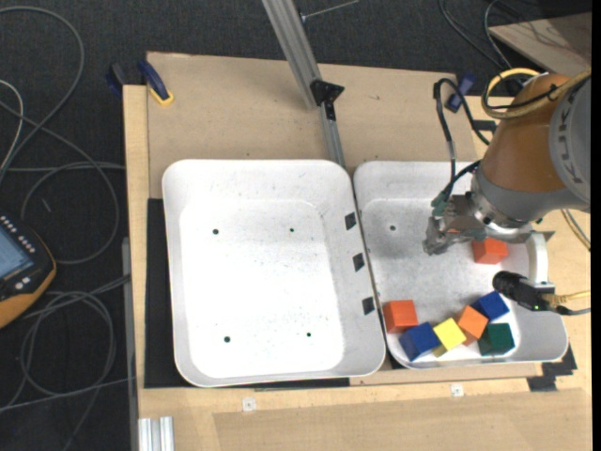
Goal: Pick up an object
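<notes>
My gripper [439, 238] hangs low over the middle of the right bin [406, 195], on the end of the grey and orange arm coming in from the right. Nothing shows between its fingers. An orange-red block [489, 250] lies just right of the gripper, partly hidden by the wrist. Along the bin's front edge lie an orange block [401, 314], a blue block [421, 339], a yellow block [450, 334], another orange block [472, 322], a second blue block [492, 305] and a green block [497, 338].
The left bin [258, 271] sits beside the right one, with black clips along the shared rim. A slanted metal rail [299, 54] rises from behind the bins. Cables and a handheld pendant [19, 266] lie on the floor at left.
</notes>
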You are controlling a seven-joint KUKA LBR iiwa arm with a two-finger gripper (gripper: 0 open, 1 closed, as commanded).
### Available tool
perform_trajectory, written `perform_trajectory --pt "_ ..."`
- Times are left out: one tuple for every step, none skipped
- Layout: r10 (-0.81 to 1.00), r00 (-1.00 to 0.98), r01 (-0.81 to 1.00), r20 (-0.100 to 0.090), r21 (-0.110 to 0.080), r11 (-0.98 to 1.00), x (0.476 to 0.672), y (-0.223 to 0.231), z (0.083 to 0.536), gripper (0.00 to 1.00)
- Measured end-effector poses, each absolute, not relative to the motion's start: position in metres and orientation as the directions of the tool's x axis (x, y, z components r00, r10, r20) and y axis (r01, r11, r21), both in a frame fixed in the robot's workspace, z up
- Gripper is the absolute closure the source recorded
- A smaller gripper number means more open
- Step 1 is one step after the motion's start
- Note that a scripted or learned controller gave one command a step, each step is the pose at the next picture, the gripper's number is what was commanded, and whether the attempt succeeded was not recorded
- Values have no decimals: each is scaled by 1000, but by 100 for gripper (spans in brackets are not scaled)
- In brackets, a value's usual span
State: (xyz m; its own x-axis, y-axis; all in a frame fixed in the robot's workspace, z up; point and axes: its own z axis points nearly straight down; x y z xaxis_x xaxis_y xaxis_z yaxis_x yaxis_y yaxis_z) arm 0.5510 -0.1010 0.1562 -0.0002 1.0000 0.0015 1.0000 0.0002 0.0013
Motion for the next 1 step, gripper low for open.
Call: perform_trajectory --pt "1000 -1 1000 -1 8 1 545 -105 216 100"
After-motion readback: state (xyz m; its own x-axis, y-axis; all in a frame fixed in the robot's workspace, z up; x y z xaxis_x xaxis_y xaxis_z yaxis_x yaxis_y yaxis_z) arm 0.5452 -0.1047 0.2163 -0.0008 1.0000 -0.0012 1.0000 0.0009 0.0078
